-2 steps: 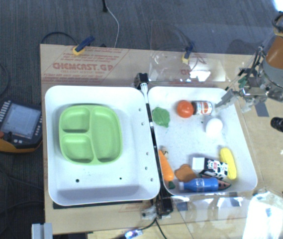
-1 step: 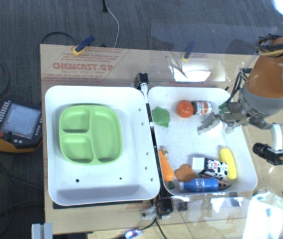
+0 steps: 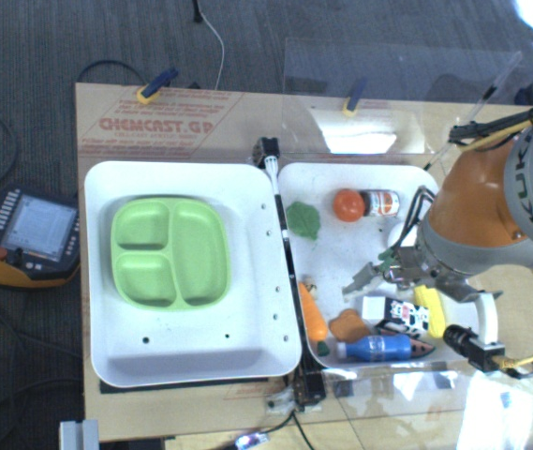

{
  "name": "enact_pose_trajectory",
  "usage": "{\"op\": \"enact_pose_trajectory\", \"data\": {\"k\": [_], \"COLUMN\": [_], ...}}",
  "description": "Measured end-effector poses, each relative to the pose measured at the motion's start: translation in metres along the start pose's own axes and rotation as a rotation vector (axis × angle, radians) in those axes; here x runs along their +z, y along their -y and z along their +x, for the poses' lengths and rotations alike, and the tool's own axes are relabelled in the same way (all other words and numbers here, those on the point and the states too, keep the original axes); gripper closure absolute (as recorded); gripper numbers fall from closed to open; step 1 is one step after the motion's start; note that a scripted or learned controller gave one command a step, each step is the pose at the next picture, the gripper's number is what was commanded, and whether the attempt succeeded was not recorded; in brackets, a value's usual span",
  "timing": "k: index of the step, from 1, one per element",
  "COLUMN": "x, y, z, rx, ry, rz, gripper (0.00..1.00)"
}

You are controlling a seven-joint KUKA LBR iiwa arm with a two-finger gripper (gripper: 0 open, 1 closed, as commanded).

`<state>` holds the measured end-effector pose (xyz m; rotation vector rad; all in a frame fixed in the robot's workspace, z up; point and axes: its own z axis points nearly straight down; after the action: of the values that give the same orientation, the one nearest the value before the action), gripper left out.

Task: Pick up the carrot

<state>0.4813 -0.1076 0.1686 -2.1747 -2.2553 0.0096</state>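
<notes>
The carrot [image 3: 313, 319] lies along the right bin's [image 3: 341, 242] left wall, near the bottom. The hand [image 3: 367, 277] hovers spread above, holding nothing; it should shift left and straddle the carrot's width.

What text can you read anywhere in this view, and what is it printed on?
"CHEMCAST GP": red print on the brown board behind the left bin; the letters are soft, so the spelling is my best reading.
"KU": dark letters on the grey arm at the right edge, cut off there.
Bottle label: too small to read.
Handheld screen on the floor: too blurred to read.
</notes>
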Motion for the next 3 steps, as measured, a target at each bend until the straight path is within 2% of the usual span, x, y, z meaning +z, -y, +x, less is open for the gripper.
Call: {"op": "enact_pose_trajectory", "data": {"k": [1,2,3], "x": [0.0685,0.0614,0.0617], "y": [-0.0041,-0.0023,-0.0022], "z": [0.0086,0.0089,0.009], "rx": [-0.213,-0.211,-0.211], "ry": [0.006,0.004,0.004], "rz": [-0.012,-0.007,-0.006], "gripper": [0.0,1.0,0.0]}}
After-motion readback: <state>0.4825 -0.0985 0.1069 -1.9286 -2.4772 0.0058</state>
